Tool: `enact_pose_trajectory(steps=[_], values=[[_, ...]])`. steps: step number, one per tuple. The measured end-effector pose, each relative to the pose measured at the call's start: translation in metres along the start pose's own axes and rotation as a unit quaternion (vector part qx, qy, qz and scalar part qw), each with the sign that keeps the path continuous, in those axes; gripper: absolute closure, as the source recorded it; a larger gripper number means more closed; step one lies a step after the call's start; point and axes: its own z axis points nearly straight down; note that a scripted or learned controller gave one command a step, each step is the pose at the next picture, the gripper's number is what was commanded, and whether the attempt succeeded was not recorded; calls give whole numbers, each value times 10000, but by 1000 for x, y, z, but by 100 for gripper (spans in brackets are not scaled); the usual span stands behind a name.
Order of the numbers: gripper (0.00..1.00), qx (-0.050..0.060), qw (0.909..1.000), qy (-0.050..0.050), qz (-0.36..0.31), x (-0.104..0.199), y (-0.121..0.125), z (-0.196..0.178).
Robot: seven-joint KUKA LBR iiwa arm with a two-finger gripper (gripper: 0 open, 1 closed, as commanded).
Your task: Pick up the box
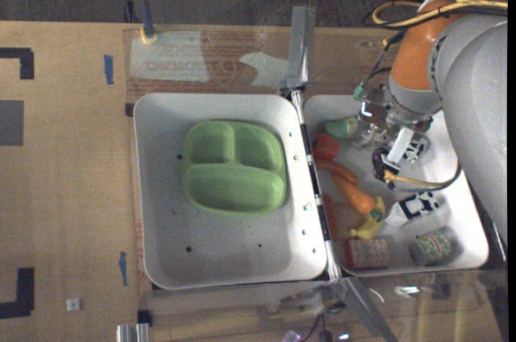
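Arm: the grey arm with its orange band [418, 50] is seen entering from the upper right of the frame, above the right bin [476, 248].
Tool: the tool [401, 151] is located over the upper middle of the right bin; whether it is wide, narrow or holding anything cannot be told.
Box: the reddish box [368, 252] is lying flat at the lower left corner of the right bin, well apart from the tool.
Neighbours of the box: a yellow banana [369, 226] is placed just above it; a small can [434, 245] is lying on its side to its right.
Other contents, right bin: an orange carrot [355, 193], a red item [326, 148], a green item [342, 127] and a black-and-white object [420, 205] are present.
Left bin [161, 252]: a green divided plate [235, 166] is resting near its centre.
Desk [64, 171]: blue tape marks are visible at the left.
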Motion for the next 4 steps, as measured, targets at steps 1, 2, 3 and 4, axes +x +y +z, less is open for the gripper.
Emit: enact_pose_trajectory(steps=[1, 2, 3, 4], values=[[100, 112, 9869, -82, 1605, 15, 1, 0], [100, -48, 9646, 31, 2638, -79, -39, 0], [100, -55, 9608, 48, 2773, 47, -11, -101], [100, -51, 9668, 39, 2554, -37, -17, 0]])
